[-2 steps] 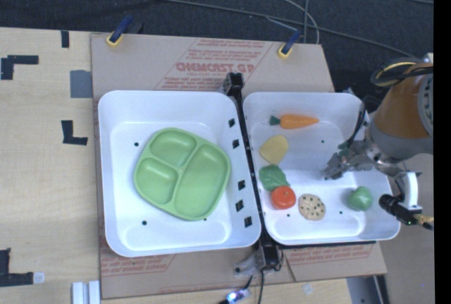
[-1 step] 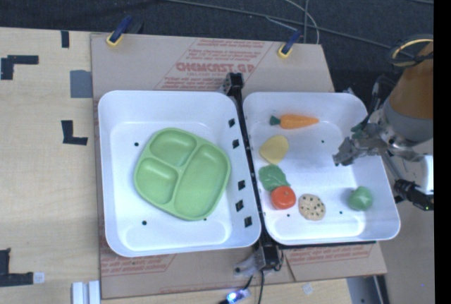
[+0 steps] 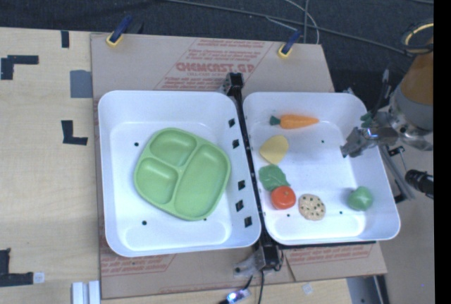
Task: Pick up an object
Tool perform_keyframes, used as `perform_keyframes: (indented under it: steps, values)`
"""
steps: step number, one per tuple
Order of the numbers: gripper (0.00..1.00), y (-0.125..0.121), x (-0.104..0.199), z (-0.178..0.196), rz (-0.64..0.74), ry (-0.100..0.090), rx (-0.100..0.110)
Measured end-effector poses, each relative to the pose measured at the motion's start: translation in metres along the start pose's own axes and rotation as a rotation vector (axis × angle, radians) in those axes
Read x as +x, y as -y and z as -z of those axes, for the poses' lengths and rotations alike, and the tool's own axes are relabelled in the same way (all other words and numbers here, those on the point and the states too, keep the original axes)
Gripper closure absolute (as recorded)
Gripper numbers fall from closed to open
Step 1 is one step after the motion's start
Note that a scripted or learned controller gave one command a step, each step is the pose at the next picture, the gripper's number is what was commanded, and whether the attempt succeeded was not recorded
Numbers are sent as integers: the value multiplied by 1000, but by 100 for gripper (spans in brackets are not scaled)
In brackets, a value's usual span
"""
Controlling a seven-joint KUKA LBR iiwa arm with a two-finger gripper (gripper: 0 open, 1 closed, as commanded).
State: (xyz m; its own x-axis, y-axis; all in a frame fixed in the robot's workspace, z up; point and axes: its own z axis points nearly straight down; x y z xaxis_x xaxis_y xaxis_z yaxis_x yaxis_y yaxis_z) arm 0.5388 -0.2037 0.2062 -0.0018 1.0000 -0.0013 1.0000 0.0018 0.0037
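Carrot (image 3: 299,121) lies near the right bin's (image 3: 377,228) far edge; below it you see a yellow piece (image 3: 275,149), tomato (image 3: 283,197), cookie (image 3: 311,207) and green ball (image 3: 360,198). Your tool (image 3: 354,145) hovers at that bin's right edge; its grip state I cannot tell.

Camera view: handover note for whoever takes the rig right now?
Tool: over the right rim of the right bin, nothing seen between its fingers; open or shut cannot be told.
Right bin: carrot at the top, yellow piece below it, green leafy piece, tomato, cookie, green round piece near the right wall, closest to the tool.
Left bin: green divided plate.
Done: nothing picked yet.
Left: descend, grasp one object, lift.
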Motion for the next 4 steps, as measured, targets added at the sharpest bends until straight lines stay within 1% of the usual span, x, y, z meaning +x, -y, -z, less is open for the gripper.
perform_keyframes:
  steps: [1,2,3,4]
  values:
    - [100,5,3,61,0,1,-2]
    - [100,-1,56,53,4,-2,4]
    - [100,-15,101,55,4,-2,4]
    - [100,-25,156,41,4,-2,6]
